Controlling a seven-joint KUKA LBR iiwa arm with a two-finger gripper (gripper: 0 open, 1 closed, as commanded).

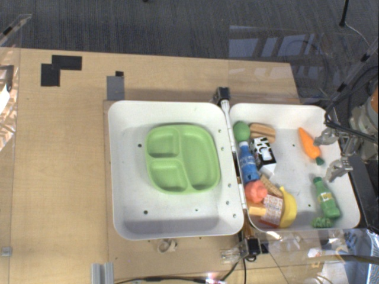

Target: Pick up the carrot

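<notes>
The carrot (308, 144), orange with a small green tip, lies in the right bin (290, 169) near its far right wall. My gripper (331, 154) hovers at the bin's right edge, just right of the carrot and apart from it. Its two fingers (325, 137) stand spread open with nothing between them.
The right bin also holds a green bottle (325, 200), a banana (288, 209), a blue bottle (247, 163), a black-and-white box (263, 149), a green ball (240, 131) and several other toy foods along its left side. A green divided plate (180, 157) sits in the left bin (127, 176).
</notes>
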